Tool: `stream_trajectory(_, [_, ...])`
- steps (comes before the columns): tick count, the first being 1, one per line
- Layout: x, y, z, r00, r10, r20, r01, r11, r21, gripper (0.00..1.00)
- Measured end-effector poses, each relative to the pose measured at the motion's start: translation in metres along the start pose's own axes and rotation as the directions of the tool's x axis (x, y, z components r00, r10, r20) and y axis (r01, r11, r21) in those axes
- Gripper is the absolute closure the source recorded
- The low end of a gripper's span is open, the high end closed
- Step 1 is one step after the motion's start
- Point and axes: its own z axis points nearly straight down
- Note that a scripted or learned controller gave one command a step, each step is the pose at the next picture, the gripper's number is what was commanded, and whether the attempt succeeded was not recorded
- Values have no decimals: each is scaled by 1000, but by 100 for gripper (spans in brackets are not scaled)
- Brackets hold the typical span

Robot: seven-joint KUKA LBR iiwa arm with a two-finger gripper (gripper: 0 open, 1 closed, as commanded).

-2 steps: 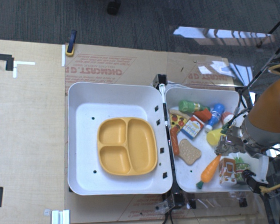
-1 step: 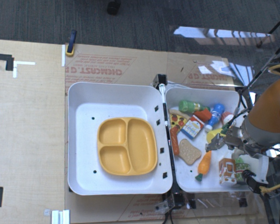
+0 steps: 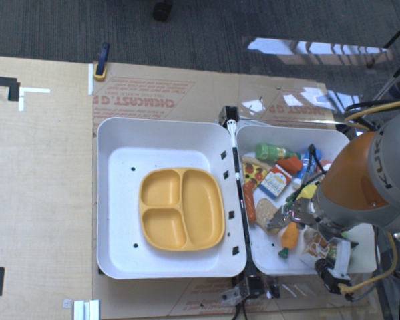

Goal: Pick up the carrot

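The gripper is low in the right bin, just above the carrot; its state I cannot tell.

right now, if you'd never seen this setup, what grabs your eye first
The yellow divided plate stands out most, sitting alone in the middle of the left bin. Next is the arm's orange band, low over the right bin, which holds a jumble of toy foods. Just below the gripper lies the carrot, not visibly between the fingers.
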Motion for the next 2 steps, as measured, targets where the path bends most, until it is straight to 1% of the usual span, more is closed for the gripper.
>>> stream_trajectory(1, [-1,2,-9,1000,2,0,-2,1000,-2,100])
stream_trajectory(2, [63,7,-98,1000,-10,4,10,1000,5,100])
